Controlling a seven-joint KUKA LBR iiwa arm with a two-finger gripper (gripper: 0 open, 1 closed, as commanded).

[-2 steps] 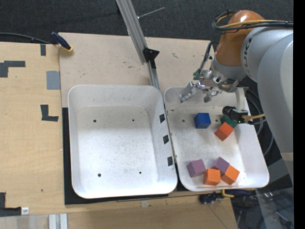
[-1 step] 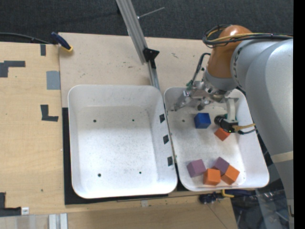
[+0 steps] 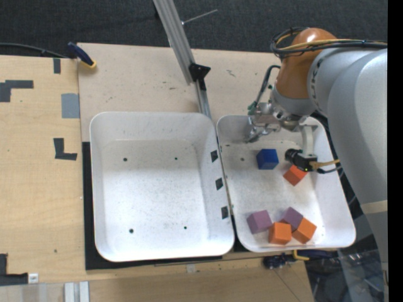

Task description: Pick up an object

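Gripper (image 3: pixel 257 131) tip blurred – near blue cube (image 3: pixel 267 158)

Blue-and-yellow clamp (image 3: pixel 82 55) at far left of the worktop (image 3: pixel 138 80). Grey tape patches (image 3: pixel 70 105) left of it. Slanted metal rail (image 3: pixel 175 30) far centre.

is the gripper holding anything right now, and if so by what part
Nothing is held. The gripper sits over the top left corner of the right bin with no block between its fingers; the blue block lies apart, just below it.
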